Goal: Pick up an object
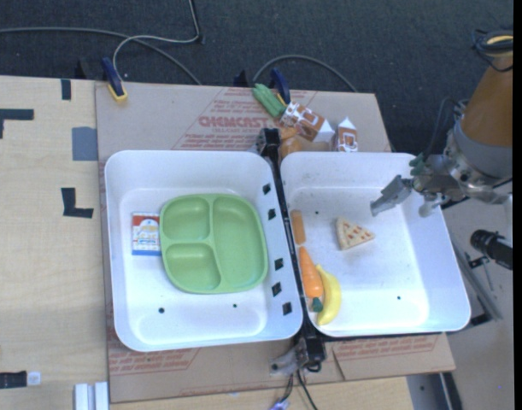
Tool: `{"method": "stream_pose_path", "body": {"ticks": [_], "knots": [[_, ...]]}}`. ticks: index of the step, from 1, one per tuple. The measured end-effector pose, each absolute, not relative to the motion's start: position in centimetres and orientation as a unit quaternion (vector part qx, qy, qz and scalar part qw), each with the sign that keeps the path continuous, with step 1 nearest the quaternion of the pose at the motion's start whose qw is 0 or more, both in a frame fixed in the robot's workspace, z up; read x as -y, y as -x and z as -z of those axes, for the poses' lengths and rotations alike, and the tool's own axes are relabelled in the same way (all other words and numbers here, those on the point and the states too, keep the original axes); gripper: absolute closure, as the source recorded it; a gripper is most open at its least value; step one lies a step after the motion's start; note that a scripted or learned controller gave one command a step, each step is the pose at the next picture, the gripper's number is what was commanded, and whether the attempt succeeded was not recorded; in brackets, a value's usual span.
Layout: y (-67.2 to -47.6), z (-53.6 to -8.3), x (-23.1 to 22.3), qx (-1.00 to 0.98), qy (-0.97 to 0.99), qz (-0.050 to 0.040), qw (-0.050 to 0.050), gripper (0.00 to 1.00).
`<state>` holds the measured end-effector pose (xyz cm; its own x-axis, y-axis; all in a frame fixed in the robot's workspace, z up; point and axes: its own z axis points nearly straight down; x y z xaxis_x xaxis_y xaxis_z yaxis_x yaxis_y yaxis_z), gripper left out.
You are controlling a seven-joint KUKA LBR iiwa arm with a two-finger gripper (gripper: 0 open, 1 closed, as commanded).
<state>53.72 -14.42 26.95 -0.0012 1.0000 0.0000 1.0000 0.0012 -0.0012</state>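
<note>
In the right bin (414, 310) a tan wedge-shaped toy slice (354, 234) lies near the middle. An orange carrot (309, 276) and a yellow banana (329, 295) lie along the left wall, with a small orange piece (298, 226) above them. My gripper (408, 202) hovers over the bin's upper right part, up and to the right of the slice. Its two grey fingers stand apart, so it is open with nothing between them.
The left bin (132, 314) bears a green divided plate (214, 242) and a small printed box (146, 233) by its left wall. Small cartons (307, 124) and clamps (269, 99) sit behind the bins on cardboard. Cables run across the dark floor beyond.
</note>
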Motion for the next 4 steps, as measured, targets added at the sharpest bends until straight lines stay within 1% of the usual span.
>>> {"method": "stream_pose_path", "body": {"ticks": [1, 2, 3, 4], "knots": [[-60.8, -14.1, 13.1, 0.708, 0.707, -0.0011, 0.001, 0.0], [-57.9, -8.6, 14.2, 0.707, 0.707, 0.0006, -0.001, 0.0], [-62.6, -8.6, 10.0, 0.707, 0.707, 0.0002, -0.003, 0.0], [-66.9, -8.5, 9.9, 0.708, 0.706, 0.0001, -0.001, 0.0]]}}
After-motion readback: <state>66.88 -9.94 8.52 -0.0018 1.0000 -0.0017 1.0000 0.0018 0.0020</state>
